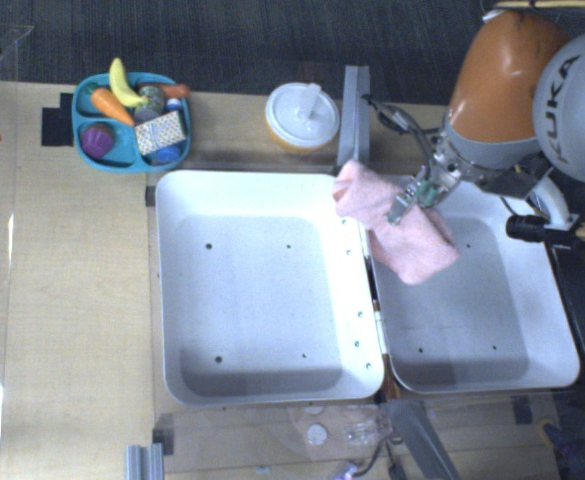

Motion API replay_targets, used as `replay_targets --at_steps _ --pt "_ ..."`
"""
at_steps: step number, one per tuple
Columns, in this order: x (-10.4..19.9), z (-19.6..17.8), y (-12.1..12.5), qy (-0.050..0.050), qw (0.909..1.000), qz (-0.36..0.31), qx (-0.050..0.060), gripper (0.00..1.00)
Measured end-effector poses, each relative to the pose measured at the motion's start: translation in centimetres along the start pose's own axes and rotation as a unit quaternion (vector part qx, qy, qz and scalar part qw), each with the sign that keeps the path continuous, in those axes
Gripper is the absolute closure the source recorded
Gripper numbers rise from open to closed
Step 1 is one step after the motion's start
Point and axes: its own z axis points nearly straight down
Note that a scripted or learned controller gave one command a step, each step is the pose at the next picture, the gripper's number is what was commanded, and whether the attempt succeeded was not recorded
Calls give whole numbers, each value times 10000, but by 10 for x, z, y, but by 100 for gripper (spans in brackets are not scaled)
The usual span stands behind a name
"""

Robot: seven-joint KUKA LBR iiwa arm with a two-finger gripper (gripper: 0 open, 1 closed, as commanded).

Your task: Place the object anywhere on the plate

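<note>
From my remote seat I see the grey arm (532, 78) reaching in from the right, its gripper (412, 200) low over the inner edge of the right bin (492, 348). A pink cloth (397, 223) lies right under it, draped from the divider between the two bins down onto the right bin's floor. The gripper tip is against the cloth, but I cannot tell whether it has hold of it. The left bin (262, 288) sits beside it. Beyond the bins, a blue divided plate (82, 118) holds toy food, including a banana (122, 83) and a carrot (110, 105). A white lidded cup (302, 115) stands near the divider's far end.
</note>
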Motion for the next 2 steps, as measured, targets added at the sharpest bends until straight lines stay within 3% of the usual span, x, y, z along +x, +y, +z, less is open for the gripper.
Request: replay_targets --at_steps 1,2 --pt "49 5 7 1 9800 -1991 -6 100" --pt "95 8 21 2 9211 -3894 -13 100"
